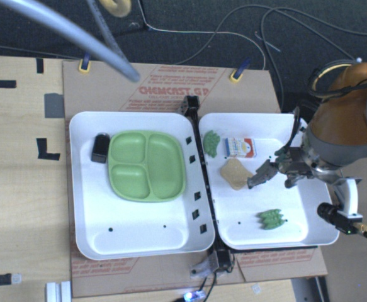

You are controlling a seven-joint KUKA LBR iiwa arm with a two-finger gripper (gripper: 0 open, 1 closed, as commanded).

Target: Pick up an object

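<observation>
The right bin (309, 231) holds a tan lumpy piece (233, 172), a dark green broccoli-like piece (211, 143), a small white carton with blue and red print (239, 146) and a green pepper-like toy (271, 218). My gripper (272, 174) hangs over the right bin's middle, just right of the tan piece, its dark fingers spread apart with nothing between them. The grey arm with its orange band (340, 118) comes in from the right.
In the left bin (82, 187) lies a green divided plate (148, 166) with a small black block (99, 148) at its left. A black clip strip (199, 168) runs between the bins. Cables cross the dark floor behind the bench.
</observation>
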